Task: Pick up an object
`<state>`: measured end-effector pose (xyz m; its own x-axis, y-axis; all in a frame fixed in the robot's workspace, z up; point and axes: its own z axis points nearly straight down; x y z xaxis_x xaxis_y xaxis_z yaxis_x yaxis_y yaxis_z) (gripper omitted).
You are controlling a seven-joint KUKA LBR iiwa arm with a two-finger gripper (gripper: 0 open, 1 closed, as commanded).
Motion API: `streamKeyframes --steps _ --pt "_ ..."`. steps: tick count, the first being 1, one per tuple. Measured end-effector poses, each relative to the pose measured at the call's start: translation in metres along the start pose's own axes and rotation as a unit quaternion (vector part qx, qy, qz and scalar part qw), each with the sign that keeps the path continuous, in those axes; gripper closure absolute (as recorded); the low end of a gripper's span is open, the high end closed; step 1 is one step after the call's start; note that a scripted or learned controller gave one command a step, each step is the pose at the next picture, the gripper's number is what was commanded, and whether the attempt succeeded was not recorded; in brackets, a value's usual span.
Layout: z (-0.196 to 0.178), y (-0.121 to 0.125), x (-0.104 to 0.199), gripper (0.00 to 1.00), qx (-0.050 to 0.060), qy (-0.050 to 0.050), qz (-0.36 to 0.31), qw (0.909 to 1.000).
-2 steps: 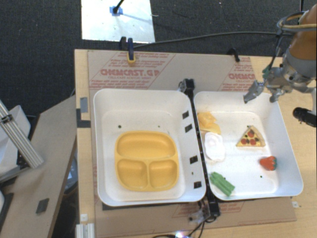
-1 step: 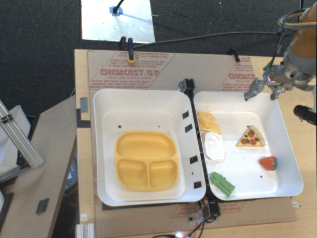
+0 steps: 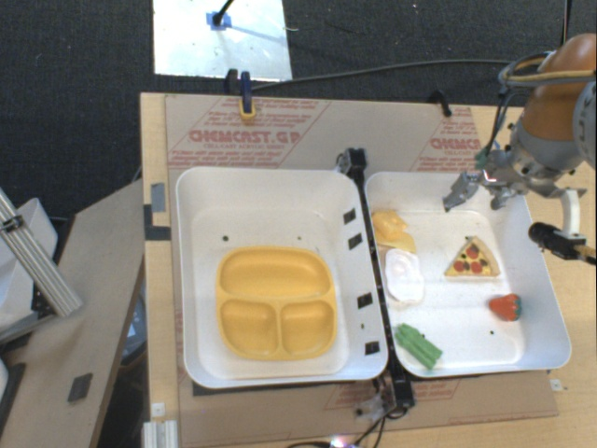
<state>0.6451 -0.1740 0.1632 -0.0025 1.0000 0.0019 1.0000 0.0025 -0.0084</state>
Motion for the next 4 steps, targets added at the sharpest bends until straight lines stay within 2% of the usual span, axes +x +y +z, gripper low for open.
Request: streamKeyframes --steps 1,2,3,4 --pt "0.065 -0.001 0.008 0.00 0.000 0.000 -0.002 1.0000" --pt "0.083 -0.001 0.008 0.00 -0.002 0.000 -0.002 1.0000" --pt "0.075 0.000 0.009 1.00 -0.002 0.000 -0.003 1.0000" --pt "0.019 -0.004 0.001 1.00 -0.005 -0.001 0.000 1.0000"
